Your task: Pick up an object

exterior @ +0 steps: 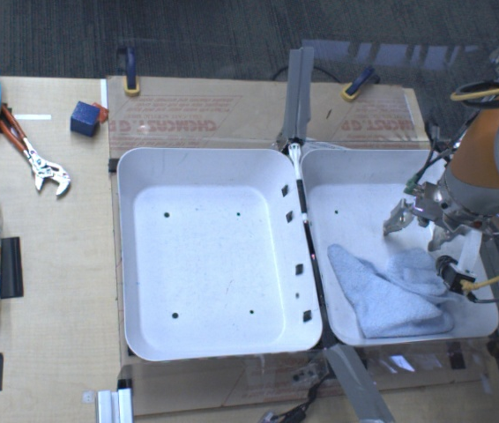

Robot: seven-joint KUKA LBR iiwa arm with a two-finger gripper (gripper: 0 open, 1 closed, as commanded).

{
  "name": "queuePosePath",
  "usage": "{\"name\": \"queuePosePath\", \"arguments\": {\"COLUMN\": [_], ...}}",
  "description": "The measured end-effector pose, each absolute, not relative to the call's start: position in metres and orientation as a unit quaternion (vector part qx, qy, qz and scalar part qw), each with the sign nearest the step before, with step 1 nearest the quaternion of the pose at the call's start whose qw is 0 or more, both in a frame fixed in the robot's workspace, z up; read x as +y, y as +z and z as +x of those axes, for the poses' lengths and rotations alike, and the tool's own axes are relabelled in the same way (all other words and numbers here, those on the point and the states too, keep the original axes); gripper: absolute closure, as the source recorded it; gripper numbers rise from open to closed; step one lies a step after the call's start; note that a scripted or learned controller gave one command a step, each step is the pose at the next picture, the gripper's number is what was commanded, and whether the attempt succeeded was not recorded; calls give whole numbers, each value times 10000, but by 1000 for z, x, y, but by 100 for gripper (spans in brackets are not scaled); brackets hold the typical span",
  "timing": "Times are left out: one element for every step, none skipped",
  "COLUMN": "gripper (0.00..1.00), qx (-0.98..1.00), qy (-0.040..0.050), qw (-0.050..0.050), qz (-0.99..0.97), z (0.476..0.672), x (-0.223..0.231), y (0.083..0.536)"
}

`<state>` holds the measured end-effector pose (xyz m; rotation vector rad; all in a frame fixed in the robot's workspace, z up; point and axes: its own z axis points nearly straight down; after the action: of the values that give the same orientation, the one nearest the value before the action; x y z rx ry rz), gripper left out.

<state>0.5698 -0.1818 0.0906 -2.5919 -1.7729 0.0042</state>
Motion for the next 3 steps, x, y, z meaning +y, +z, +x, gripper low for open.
{"name": "queuePosePath", "arguments": {"gripper": [0, 0, 0], "qx": [-6316, -5505, -4390], "qy": [13, 16, 22], "qw": [3, 21, 2], "qz": [-7753, -8348, -8985], "z": [521, 477, 478], "x": [-207, -215, -202], "y": [175, 167, 295]}}
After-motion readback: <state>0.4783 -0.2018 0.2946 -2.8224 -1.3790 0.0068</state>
